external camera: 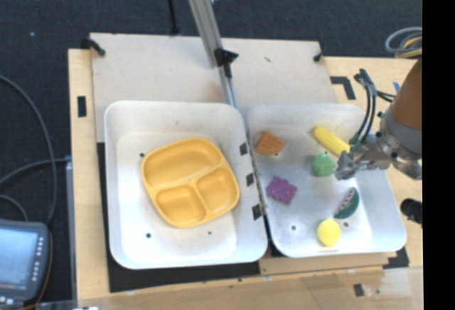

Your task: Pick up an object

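Where gripper [344, 163] hangs low over right bin [377, 230]: green ball [323, 165], touching or just beside fingertips, likeliest pick. Jaw state: cannot tell. Nothing seen held.
Yellow corn cob [330, 139]: just behind ball, tilted.
Watermelon slice [348, 203]: near, toward front.
Yellow lemon [328, 232]: front edge.
Purple piece [281, 190], orange cracker [269, 143]: bin's left half, apart, loosely scattered for grasping.
Left bin [128, 244]: yellow divided tray [190, 180], centred, likely drop-off spot.

Arm [407, 106] cut off at right edge, monitor [21, 259] cropped bottom-left
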Available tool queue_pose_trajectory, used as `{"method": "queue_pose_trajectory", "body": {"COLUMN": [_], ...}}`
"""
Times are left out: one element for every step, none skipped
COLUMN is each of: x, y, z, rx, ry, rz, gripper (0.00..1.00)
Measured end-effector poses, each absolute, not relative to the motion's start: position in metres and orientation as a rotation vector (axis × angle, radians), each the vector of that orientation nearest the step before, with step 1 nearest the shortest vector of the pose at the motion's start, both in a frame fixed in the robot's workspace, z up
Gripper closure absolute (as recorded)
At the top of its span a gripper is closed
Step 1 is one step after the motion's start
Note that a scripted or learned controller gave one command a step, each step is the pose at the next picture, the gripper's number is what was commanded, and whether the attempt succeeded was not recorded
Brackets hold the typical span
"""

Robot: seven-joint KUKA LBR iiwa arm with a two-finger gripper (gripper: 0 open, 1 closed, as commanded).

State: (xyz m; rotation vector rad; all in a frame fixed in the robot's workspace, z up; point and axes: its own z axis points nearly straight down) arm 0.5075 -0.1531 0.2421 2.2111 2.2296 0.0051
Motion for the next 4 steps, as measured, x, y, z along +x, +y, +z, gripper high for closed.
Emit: {"method": "queue_pose_trajectory", "body": {"x": [0.511, 0.522, 0.513, 0.511], "y": [-0.103, -0.044, 0.006, 0.049], "z": [0.253, 0.25, 0.251, 0.252], "rx": [2.21, 2.211, 2.213, 2.212], "ry": [2.229, 2.23, 2.23, 2.23], "rz": [0.006, 0.005, 0.003, 0.004], "gripper": [1.0, 1.0, 1.0, 1.0]}}
